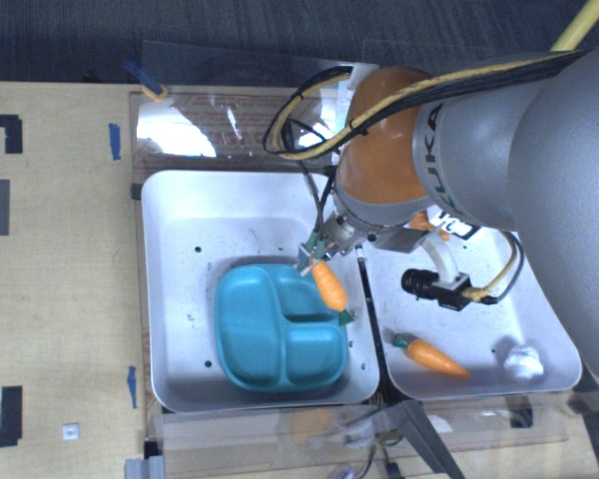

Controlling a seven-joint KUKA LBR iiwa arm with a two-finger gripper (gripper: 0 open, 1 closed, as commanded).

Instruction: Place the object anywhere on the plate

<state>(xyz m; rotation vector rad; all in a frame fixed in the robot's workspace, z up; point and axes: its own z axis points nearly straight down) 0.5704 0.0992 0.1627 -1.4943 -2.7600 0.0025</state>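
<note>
Carrot [327,286] first — it hangs at the upper right edge of the blue plate [270,337], its pale orange tip up against the gripper [314,252] and its green stem end down near the plate's right rim. The gripper appears to pinch that upper tip between its fingers, though the grip is small in the view and looks slight.

Done well, the step in hand is a short carry inward from that rim, toward the plate's middle, then a low release. Letting go right at the edge risks the carrot tipping off the plate into the left bin [180,228], so I would want it over one of the plate's compartments before the fingers part.

Its long axis runs on a slant — from upper left at the gripper to lower right at the stem, which points away from the plate's centre. Turned along a compartment, it should settle flat rather than bridge a divider.

A second carrot [431,355] and a white lump [522,361] lie in the bin right of the plate, well apart from it.
</note>
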